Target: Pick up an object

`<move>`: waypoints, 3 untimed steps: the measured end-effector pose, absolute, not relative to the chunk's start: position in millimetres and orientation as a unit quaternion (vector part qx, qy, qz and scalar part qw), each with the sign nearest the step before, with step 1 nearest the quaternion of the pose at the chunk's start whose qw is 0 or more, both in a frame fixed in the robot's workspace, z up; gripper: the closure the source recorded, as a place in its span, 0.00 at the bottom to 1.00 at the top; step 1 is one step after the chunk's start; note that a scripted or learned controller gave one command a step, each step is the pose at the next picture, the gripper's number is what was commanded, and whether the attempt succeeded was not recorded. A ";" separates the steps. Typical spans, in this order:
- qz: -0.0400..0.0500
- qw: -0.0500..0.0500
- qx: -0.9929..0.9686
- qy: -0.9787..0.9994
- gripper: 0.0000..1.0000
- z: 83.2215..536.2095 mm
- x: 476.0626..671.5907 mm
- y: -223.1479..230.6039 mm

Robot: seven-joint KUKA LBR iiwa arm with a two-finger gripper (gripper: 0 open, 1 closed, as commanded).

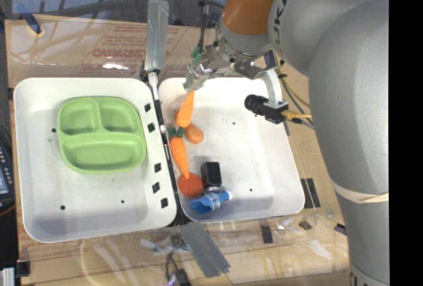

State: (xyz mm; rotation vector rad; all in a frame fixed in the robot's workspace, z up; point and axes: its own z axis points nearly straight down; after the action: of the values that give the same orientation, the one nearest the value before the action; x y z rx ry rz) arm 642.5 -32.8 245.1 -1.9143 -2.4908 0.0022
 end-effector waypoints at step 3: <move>0.001 0.000 -0.607 -0.795 0.00 254.6 642.8 -31.2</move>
State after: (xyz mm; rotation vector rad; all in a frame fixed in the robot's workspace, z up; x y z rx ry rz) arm 642.8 -31.2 254.6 -1.9054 -2.4970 0.0045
